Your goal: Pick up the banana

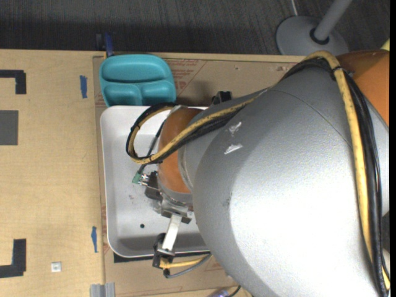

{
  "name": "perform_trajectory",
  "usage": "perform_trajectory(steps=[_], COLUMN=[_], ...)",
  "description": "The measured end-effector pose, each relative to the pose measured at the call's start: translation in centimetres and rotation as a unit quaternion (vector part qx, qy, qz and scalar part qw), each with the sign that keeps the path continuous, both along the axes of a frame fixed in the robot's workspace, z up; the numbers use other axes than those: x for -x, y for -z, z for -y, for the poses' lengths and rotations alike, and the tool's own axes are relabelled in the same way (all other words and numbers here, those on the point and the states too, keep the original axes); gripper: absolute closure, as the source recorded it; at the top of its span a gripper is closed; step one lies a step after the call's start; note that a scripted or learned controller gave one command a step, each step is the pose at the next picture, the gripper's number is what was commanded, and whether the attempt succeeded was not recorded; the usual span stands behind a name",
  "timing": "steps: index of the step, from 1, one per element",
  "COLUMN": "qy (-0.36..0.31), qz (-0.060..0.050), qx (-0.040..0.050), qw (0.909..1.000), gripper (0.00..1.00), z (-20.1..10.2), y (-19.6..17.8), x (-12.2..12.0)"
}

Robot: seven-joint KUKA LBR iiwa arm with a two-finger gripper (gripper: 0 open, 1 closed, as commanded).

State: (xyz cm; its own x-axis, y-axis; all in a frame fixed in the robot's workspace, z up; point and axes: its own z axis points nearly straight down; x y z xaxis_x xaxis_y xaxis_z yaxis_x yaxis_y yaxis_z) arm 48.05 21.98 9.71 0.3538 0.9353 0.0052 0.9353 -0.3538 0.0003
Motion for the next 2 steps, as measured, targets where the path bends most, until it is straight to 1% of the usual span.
perform_trajectory(steps=[1, 2], qy=[0.202, 0.2], qz=[0.003, 0.002], qx=[0.0003, 0.0005], qw=[0.9795, 0.9798], gripper=[1.0, 1.0], z=[-0.47, -0.52], y=[0.83, -0.13], x=[-0.17, -0.15])
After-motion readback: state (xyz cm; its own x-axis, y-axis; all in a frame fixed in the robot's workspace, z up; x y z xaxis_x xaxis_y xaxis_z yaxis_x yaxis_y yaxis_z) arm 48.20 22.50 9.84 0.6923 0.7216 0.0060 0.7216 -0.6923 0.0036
